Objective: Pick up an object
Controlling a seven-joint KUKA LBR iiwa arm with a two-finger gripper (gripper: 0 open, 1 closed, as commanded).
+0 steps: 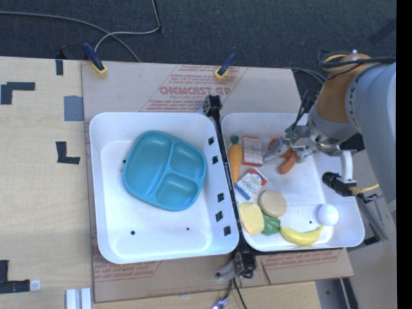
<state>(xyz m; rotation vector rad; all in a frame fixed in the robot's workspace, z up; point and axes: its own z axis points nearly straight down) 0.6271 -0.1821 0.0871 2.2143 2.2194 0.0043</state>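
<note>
**Ana:** Cardboard covers the surface under 2 white bins, clamped at the far edge. Nearest us, what lies in the right bin?

**Ben:** A banana along the near wall, a white ball beside it, then a yellow piece, something green and a tan round piece. Probably loose so any 1 can be picked.

**Ana:** Farther back?

**Ben:** A small packet, a carrot along the divider, a printed card. The left bin holds a blue divided plate.

**Ana:** And the arm?

**Ben:** It reaches in from the right, wrist bent down, gripper low over an orange-red object at the far side. That looks like the target. I cannot tell whether the gripper is apart or together, or whether it has a hold.
</note>
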